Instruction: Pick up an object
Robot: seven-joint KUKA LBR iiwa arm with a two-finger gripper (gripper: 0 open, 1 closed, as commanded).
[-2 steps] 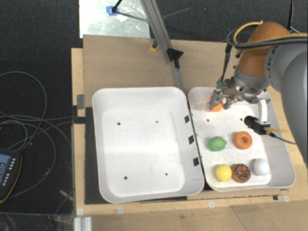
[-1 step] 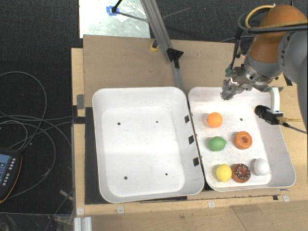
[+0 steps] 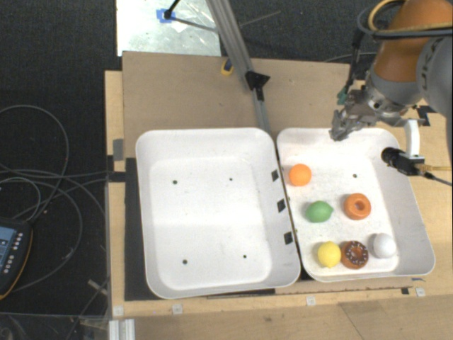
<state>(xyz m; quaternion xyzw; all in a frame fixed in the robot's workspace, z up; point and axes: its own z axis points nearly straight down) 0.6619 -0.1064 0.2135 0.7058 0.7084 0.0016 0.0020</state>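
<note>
The left bin (image 3: 212,211) lay wide open, bare floor wall to wall. The right bin (image 3: 407,211) was crowded low down: yellow ball (image 3: 328,254), chocolate donut (image 3: 354,254) and white ball (image 3: 383,246) sat almost touching in a row. Green ball (image 3: 319,211), orange ball (image 3: 300,175) and orange ring (image 3: 357,206) stood apart, with gaps between. Its far end offered room, though the gripper (image 3: 341,132) hung there.

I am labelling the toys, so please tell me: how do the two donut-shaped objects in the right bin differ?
The orange donut is plain orange; the brown donut is dark with pale specks. The orange donut lies apart from the others; the brown donut sits between the yellow ball and the white ball. Both are rings lying flat.
</note>
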